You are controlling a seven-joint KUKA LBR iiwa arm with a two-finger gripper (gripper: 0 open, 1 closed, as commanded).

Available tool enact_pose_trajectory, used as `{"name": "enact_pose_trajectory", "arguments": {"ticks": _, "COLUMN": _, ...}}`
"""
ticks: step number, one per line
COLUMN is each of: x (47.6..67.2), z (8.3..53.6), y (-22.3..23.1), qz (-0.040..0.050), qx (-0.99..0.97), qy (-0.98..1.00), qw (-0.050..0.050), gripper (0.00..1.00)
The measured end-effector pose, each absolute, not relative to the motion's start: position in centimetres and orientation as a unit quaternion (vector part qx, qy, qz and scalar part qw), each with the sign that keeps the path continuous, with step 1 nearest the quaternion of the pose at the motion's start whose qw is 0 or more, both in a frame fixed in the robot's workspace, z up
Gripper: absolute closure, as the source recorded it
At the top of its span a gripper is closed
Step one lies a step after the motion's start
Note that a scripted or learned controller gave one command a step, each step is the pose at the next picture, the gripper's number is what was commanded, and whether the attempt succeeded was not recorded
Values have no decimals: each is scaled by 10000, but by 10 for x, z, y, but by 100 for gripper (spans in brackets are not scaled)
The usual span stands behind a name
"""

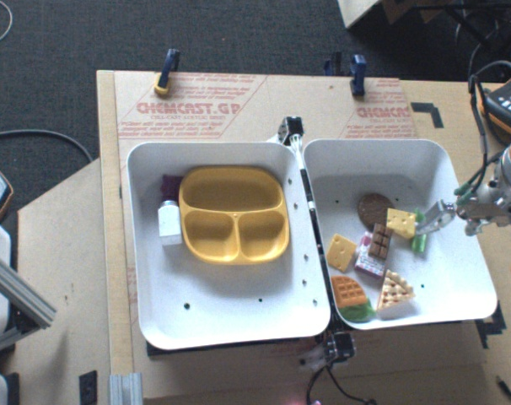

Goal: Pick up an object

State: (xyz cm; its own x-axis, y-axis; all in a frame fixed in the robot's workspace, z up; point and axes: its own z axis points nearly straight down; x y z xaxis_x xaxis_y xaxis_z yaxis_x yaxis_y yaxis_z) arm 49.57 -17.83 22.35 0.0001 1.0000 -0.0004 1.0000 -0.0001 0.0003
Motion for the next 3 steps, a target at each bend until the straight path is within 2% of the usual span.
{"name": "enact_pose_trajectory", "arguments": {"ticks": 2, "x": 487, "z": 98, "y": -181, "qz": -13, "qx": 7073, "qy": 7069, "qw": -37, "gripper": 0}}
{"name": "enact_pose_trajectory", "arguments": {"ticks": 3, "x": 486, "z": 83, "y": -180, "qz": -6, "qx": 7072, "qy": 7070, "qw": -26, "gripper": 0}}
